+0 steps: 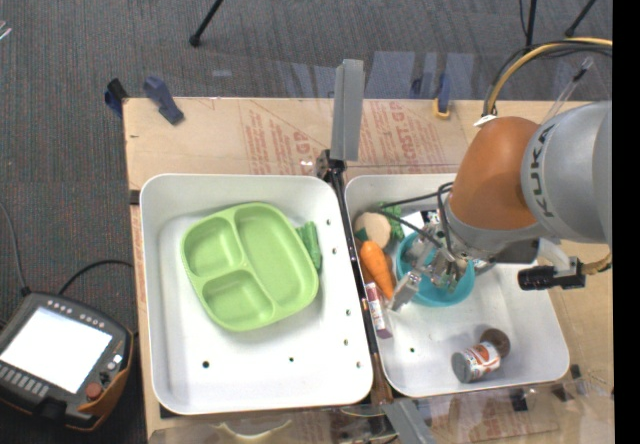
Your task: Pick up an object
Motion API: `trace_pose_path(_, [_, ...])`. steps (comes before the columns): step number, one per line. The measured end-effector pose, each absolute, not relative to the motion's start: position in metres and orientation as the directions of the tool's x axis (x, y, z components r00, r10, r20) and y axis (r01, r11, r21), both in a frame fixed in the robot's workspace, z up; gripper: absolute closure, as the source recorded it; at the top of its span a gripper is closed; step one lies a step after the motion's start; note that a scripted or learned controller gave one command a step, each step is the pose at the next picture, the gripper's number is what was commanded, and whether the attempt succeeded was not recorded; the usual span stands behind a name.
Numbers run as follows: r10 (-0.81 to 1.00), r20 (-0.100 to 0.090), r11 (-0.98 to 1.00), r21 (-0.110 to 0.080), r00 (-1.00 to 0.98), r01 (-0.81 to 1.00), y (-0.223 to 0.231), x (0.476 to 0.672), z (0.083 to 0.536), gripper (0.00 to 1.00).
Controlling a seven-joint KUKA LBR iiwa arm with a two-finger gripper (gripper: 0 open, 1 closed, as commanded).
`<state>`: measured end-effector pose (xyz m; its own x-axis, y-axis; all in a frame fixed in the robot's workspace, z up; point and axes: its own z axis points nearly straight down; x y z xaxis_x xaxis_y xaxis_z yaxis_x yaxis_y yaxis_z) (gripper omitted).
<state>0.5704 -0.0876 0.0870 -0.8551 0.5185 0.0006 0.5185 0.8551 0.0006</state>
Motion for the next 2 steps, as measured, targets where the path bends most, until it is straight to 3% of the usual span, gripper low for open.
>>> trace_pose_path(1, [0.729,0.0,0.684,0.0,-0.684,0.729,-0.086,0.59,0.088,0.0])
trace_pose_path(2, [0.809,0.003,0.588,-0.003,-0.588,0.809,-0.093,0.549,0.087,0.0])
